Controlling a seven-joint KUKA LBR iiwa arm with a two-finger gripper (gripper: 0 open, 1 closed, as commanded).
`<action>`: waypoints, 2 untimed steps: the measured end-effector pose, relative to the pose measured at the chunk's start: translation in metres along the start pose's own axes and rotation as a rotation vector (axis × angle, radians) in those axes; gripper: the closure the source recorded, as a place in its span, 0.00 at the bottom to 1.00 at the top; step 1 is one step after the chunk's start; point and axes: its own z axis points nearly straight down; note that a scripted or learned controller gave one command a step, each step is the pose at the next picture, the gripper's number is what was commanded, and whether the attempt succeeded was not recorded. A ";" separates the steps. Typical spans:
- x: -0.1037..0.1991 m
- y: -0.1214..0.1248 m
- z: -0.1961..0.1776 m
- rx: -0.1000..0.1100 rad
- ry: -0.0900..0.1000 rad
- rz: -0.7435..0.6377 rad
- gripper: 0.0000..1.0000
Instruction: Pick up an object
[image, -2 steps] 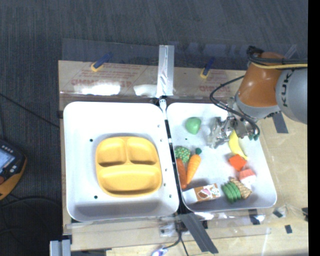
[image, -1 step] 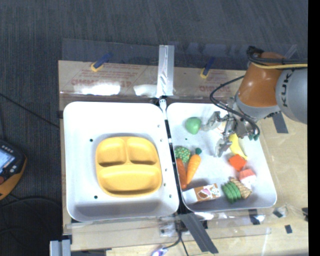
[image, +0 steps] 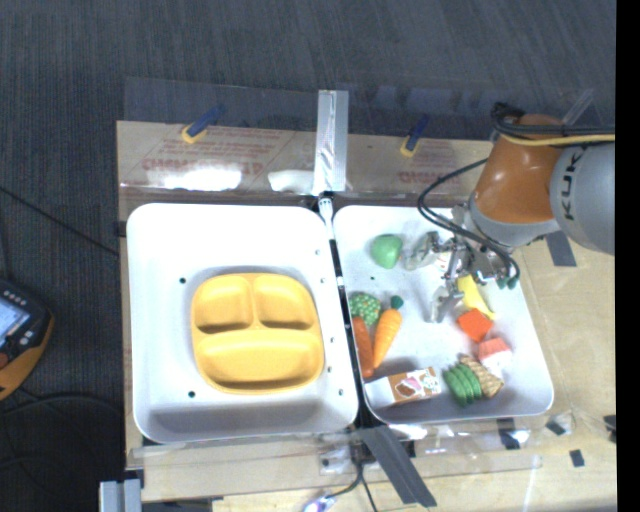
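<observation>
The gripper (image: 452, 283) hangs low in the right bin (image: 535, 395) with its metal fingers spread apart, nothing caught between them. A yellow toy (image: 474, 295) lies just beside it, possibly touching one fingertip, with the orange block (image: 475, 323) below and the green ball (image: 386, 250) to the left.

In the right bin (image: 540, 395) the middle floor lies bare, ringed by obstacles: a green ball (image: 386, 249) at the far left, carrots (image: 384, 333) and a green cluster (image: 364, 305) along the left wall, a small carton (image: 414, 385) and green pod (image: 463, 383) at the near edge, and orange and red pieces (image: 476, 324) on the right. The left bin (image: 150, 300) offers open margins around its yellow tray (image: 258, 332). The arm (image: 530, 190) blocks the far right corner.
</observation>
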 end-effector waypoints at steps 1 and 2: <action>-0.002 0.000 -0.012 0.004 -0.005 -0.001 1.00; 0.007 0.050 -0.121 -0.006 0.008 0.006 1.00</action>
